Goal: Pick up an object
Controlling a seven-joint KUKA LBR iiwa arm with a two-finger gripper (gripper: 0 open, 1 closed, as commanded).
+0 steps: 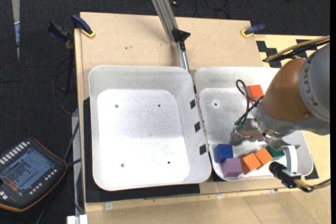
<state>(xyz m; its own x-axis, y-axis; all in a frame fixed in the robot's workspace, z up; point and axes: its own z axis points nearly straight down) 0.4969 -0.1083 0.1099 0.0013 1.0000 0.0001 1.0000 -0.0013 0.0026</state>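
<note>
Several blocks lie in the right bin. A blue block, a purple block and an orange block sit along its near edge, with a green block beside them. Another orange block lies farther back, half hidden by the arm. My gripper reaches down into this bin, just above and right of the blue block. The wrist hides its fingers from the camera.
The left bin stands beside the right one on the wooden bench. A metal pole slants over the bench's far side. A teach pendant lies off the bench at the lower left. Clamps sit at the bench's far corners.
</note>
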